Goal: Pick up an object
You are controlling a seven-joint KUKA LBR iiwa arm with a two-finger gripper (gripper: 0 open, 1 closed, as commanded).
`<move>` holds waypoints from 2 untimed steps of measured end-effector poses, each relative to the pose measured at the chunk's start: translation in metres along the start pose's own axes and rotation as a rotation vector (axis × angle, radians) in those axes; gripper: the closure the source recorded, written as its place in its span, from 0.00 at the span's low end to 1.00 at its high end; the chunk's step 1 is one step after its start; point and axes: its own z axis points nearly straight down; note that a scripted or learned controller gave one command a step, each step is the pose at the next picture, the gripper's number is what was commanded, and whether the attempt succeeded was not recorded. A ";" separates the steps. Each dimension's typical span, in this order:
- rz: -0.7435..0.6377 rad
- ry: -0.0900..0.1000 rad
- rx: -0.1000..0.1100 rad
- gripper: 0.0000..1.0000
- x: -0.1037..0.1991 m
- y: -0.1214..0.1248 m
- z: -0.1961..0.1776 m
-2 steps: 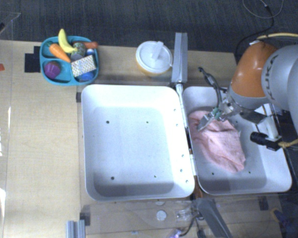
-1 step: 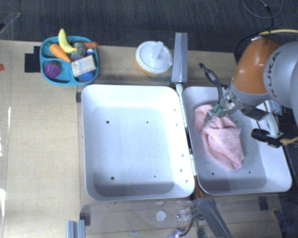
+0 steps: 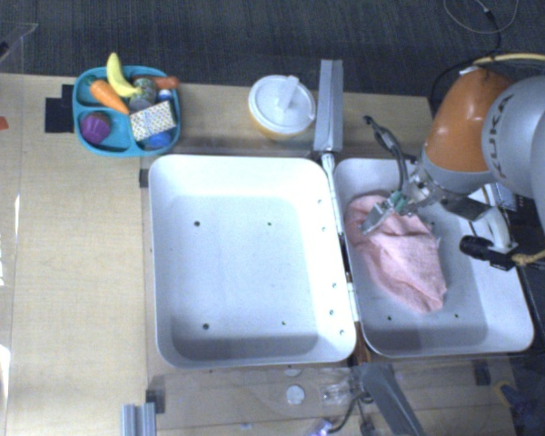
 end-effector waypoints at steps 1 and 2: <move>-0.004 -0.003 -0.006 1.00 0.000 0.003 -0.012; -0.004 -0.003 -0.006 0.00 0.000 0.003 -0.012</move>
